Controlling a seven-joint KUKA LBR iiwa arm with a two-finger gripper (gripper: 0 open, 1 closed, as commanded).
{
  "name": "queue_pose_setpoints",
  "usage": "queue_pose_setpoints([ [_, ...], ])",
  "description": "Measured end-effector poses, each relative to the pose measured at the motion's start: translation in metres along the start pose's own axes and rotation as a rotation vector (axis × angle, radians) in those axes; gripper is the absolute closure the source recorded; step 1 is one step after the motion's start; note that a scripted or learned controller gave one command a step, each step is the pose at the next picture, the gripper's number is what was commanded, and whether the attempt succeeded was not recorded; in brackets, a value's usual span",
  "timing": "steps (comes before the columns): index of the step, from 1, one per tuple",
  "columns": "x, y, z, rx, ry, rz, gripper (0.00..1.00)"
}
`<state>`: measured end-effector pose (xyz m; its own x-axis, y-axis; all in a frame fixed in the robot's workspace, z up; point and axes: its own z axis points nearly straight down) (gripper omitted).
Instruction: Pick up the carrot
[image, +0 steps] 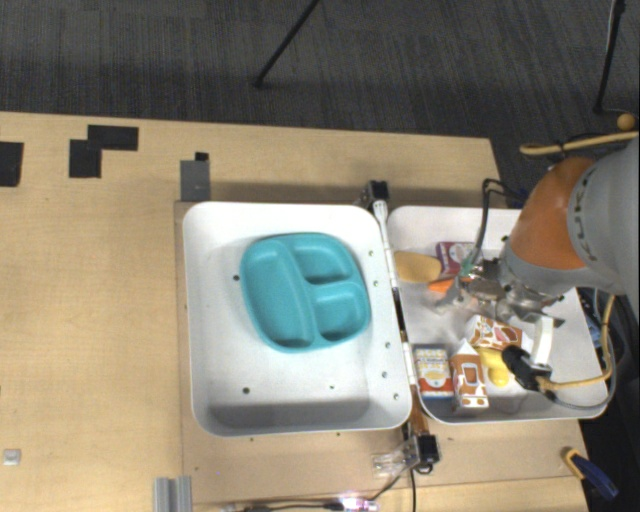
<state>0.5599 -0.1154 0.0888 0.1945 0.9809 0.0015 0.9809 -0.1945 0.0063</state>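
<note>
Right bin holds the carrot beside the gripper

Light wooden table bearing two shallow white bins side by side: the left bin and the right bin, their inner walls touching. Black rectangular marks lie on the table's far left, and a grey bracket stands at the left bin's far corner.
</note>
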Motion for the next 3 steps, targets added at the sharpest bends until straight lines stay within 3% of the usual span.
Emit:
queue_pose_setpoints([
  [1,0.024,0.043,0.004,0.004,0.000,0.254,0.00],
  [2,0.024,0.044,-0.008,0.001,-0.002,0.242,1.00],
  [3,0.024,0.044,-0.008,0.002,-0.003,0.241,0.00],
])
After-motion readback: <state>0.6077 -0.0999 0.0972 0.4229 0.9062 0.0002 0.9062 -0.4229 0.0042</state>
